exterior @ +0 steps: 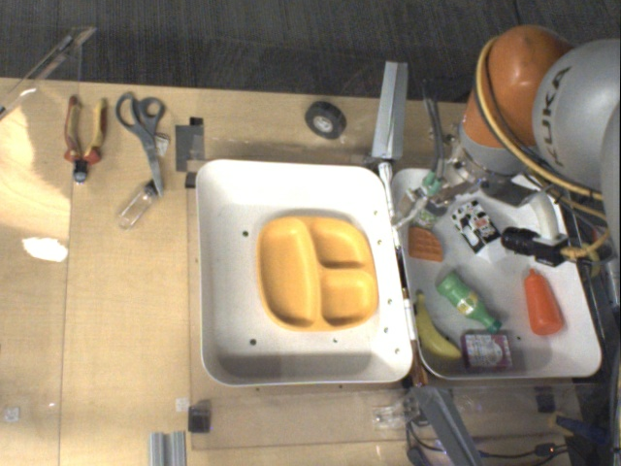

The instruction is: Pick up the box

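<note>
The end effector (pixel 434 190) hangs over the right bin's (pixel 582 362) far-left corner; its state cannot be told. The box (pixel 486 350) lies untouched near the front, so the pick remains undone.

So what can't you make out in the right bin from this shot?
- Hand: small and cluttered by cables at the bin's far-left corner in the camera view; open or shut unclear.
- Box: label too small to read.
- Right bin: far right part covered by the arm.

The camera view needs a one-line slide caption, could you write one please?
Arm reaches over right bin holding box, bottle, banana; yellow tray in left bin.
</note>
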